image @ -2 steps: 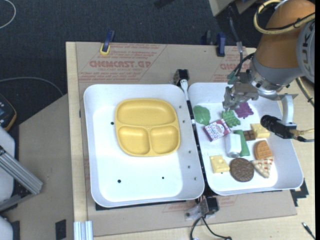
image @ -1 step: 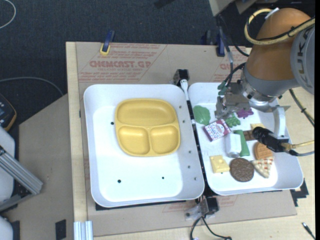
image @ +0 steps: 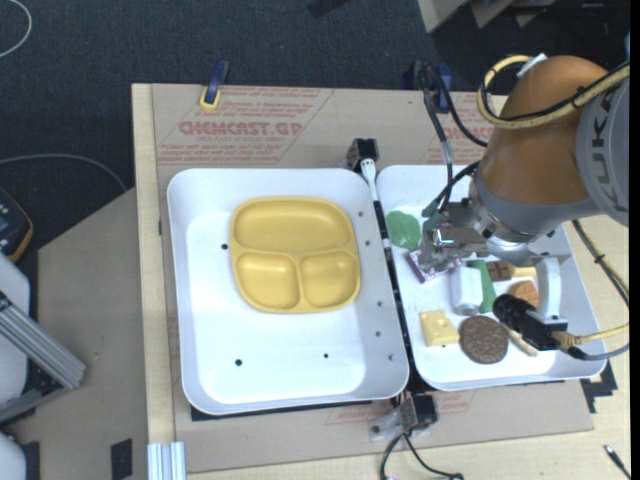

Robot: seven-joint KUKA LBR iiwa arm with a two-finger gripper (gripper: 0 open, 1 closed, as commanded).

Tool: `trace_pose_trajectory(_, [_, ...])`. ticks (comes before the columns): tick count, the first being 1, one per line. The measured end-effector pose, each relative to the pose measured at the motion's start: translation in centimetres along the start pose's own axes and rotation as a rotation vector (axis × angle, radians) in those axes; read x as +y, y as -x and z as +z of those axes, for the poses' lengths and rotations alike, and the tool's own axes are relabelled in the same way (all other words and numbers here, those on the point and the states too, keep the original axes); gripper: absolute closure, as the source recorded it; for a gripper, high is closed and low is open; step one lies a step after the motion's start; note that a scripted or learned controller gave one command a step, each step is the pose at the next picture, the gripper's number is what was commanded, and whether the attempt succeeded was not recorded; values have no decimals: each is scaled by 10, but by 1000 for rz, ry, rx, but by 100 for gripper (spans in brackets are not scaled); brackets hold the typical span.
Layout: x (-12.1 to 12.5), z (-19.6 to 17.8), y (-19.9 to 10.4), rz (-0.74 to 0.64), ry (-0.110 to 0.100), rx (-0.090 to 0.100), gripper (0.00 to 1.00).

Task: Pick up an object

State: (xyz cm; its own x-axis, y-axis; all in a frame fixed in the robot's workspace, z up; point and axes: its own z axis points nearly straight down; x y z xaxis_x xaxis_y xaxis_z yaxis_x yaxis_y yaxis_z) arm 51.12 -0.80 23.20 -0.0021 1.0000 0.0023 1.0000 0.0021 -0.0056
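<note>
1. Camera view, the setting: one counter (image: 150, 268) carries two shallow white bins side by side, a left bin (image: 190, 298) and a right bin (image: 440, 364).
2. The left bin holds one thing, a yellow plate (image: 295, 251) with three compartments. It lies flat toward the bin's far side.
3. The right bin holds the loose pieces for picking, and at least six can be counted:
   - one green disc (image: 403, 230) near the far left corner
   - one pink-purple scrap (image: 424, 269) just below it
   - one white and green piece (image: 469, 288) in the middle
   - one tan piece (image: 526, 294) to its right
   - one yellow square (image: 436, 326) near the front
   - one brown disc (image: 484, 339) just beside that square
4. One arm (image: 545, 138), grey with an orange band, reaches in over the right bin.
5. Its end effector (image: 440, 250) sits low among the pieces, between the green disc and the white and green piece, right at the pink-purple scrap. Whether it is released, clenched or grasping something cannot be told from this angle.
</note>
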Motion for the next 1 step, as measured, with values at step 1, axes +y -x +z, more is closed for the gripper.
trace_pose_trajectory(1, [12,13,10,3,2,-2,100])
